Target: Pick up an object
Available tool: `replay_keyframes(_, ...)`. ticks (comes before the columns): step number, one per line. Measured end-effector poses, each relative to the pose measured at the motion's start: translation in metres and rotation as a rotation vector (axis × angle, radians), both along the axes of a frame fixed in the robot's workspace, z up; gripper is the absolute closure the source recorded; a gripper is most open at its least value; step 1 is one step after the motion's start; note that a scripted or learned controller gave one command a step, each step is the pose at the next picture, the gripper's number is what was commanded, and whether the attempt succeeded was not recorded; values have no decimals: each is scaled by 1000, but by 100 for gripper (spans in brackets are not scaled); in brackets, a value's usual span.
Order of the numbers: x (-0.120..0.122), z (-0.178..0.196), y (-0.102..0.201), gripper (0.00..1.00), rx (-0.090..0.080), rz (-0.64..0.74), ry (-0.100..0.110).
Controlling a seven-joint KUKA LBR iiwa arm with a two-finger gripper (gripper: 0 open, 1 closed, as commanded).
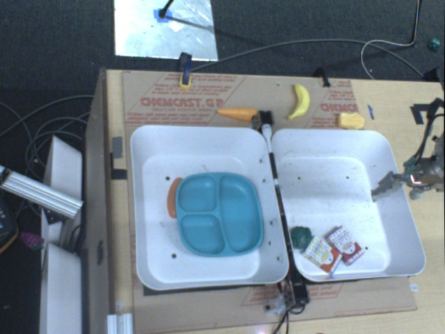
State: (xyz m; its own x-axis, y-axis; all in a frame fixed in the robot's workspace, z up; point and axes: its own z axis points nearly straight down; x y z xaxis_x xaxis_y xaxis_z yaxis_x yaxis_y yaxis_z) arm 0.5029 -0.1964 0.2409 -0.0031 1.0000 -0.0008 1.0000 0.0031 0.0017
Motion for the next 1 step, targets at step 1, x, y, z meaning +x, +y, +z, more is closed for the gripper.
replay_keyframes(1,43,-140,3,0,1,0,3)
